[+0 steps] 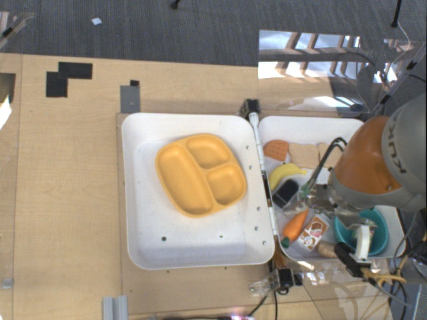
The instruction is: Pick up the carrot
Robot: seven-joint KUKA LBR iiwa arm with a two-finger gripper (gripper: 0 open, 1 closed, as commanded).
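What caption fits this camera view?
KUKA arm over the right bin beside the carrot; yellow divided plate in the left bin.

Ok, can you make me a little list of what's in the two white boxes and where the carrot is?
left bin: holds a yellow divided plate
right bin: crowded with small things
carrot: right bin, near its left wall, lying at a slant
beside carrot: a small printed packet
also there: a teal bowl, a yellow item
arm: over the right bin
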